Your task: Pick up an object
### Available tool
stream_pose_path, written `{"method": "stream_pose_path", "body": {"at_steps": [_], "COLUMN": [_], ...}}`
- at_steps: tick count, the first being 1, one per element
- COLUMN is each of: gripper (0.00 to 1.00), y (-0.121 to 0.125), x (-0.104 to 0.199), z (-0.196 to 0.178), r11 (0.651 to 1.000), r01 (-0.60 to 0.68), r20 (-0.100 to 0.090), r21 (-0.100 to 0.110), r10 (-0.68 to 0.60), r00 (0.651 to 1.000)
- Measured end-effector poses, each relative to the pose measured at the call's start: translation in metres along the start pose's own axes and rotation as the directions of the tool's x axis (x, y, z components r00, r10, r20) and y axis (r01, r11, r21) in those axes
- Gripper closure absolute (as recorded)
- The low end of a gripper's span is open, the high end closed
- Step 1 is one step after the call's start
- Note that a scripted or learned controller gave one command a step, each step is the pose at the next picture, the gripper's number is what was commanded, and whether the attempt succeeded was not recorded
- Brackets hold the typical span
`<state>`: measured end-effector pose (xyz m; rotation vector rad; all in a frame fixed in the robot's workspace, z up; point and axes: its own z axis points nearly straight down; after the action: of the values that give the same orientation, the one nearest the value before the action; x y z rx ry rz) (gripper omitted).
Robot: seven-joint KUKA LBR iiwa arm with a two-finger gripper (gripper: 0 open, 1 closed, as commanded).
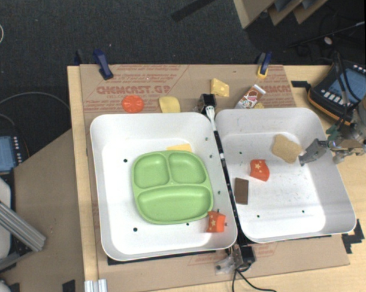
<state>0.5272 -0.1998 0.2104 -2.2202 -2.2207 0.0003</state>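
While hanging over the right white bin (328,197) at the frame's right edge, my gripper (309,155) sits just right of the tan rounded block (287,148); grip state not discernible. Left of it: red wedge (259,169), brown flat rectangle (241,190).

At the frame's right edge the grey gripper (312,154) hangs over the right shallow white bin (329,218) — near a tan rounded block (286,148), with a red wedge-shaped piece (259,169) and a brown flat rectangle (241,190) further left.
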Motion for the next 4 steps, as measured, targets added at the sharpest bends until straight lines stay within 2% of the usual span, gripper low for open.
{"method": "stream_pose_path", "body": {"at_steps": [1, 2, 3, 4], "gripper": [0.0, 0.0, 0.0, 1.0], "y": [0.101, 0.123, 0.107, 0.11], "x": [0.036, -0.027, -0.006, -0.007], "z": [0.13, 0.085, 0.125, 0.11], "r11": [1.0, 1.0, 1.0, 1.0], "r01": [0.007, -0.002, 0.001, 0.002], "r20": [0.003, 0.005, 0.003, 0.007], "r21": [-0.008, -0.009, -0.004, -0.012], "r10": [-0.007, 0.002, -0.001, -0.002], "r00": [1.0, 1.0, 1.0, 1.0]}}
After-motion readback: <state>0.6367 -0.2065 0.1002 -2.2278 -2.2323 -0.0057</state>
